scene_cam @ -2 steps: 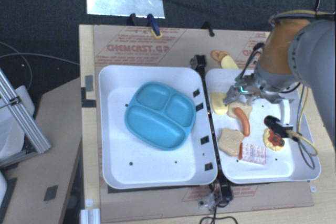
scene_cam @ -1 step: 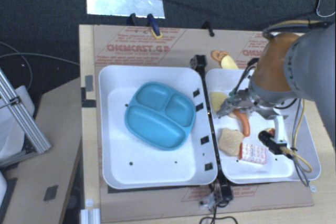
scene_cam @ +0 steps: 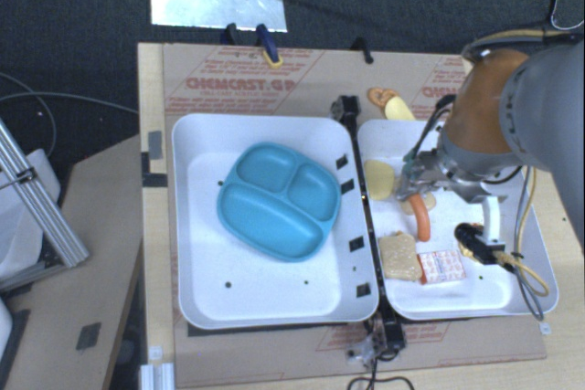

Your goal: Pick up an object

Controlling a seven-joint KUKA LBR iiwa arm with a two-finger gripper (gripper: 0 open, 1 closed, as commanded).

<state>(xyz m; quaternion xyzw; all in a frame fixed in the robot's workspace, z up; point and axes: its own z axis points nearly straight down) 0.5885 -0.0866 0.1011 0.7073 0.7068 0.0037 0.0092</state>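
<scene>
Two shallow white bins side by side on a cardboard-covered surface (scene_cam: 302, 73). In the left bin (scene_cam: 196, 196), a blue divided plate (scene_cam: 279, 201), lying flat and a little askew near the middle. In the right bin (scene_cam: 512, 288), a cluster of toy foods: a pale yellow piece (scene_cam: 378, 179) against the left wall, an orange-red sausage (scene_cam: 420, 217) just right of it, a tan bread slice (scene_cam: 399, 256) nearer the front, and a small red-and-white packet (scene_cam: 441, 267) touching the bread's right edge. Beyond the bin's far rim, on the cardboard, a yellow piece (scene_cam: 399, 110) and a brownish one (scene_cam: 382, 96) just beside it. Reaching in from the right, the grey arm with its orange band (scene_cam: 480, 110), wrist low over the right bin. Pincer (scene_cam: 416, 187) down at the sausage's upper end, right beside the pale yellow piece; spread of the pincer impossible to tell from this angle, nothing visibly clasped in it.
</scene>
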